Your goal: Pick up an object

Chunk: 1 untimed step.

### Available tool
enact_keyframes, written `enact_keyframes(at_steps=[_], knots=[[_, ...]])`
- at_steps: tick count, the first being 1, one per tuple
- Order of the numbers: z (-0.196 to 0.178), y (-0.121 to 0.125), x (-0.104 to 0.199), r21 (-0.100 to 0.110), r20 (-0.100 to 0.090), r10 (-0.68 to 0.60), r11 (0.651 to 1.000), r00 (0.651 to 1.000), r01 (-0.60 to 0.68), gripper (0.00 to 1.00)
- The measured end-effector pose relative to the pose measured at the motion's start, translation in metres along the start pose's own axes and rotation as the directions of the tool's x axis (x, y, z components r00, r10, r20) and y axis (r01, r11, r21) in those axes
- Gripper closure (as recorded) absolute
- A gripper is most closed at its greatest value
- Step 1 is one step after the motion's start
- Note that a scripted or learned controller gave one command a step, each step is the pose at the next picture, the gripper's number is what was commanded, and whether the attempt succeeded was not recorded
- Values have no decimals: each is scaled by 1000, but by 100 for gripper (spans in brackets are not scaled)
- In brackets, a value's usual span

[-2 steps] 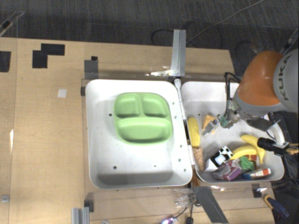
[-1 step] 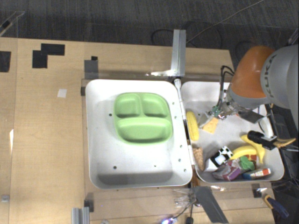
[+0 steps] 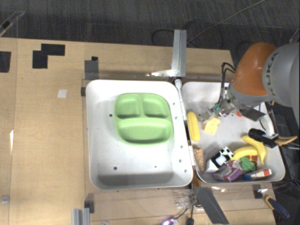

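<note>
One fixed camera observes my station from above, looking down at a slant. It stands far enough back to take in the whole table (image 3: 42, 139), both white bins (image 3: 101, 172) side by side, and dark floor (image 3: 117, 8) beyond the far edge. My arm (image 3: 262, 74) enters from the frame's right.

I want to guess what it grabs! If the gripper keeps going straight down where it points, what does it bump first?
Probably the yellow cheese wedge, lying just below-left of the gripper in the right bin. Depth is hard to judge, so it might touch bare bin floor instead.
</note>
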State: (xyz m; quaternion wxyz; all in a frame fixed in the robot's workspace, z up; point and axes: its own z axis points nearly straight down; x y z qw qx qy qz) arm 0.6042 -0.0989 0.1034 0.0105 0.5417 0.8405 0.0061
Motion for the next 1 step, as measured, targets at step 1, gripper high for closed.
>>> enact_keyframes(at_steps=[1], knots=[[-87,52,48,15,-8,40,999,999,-39,100]])
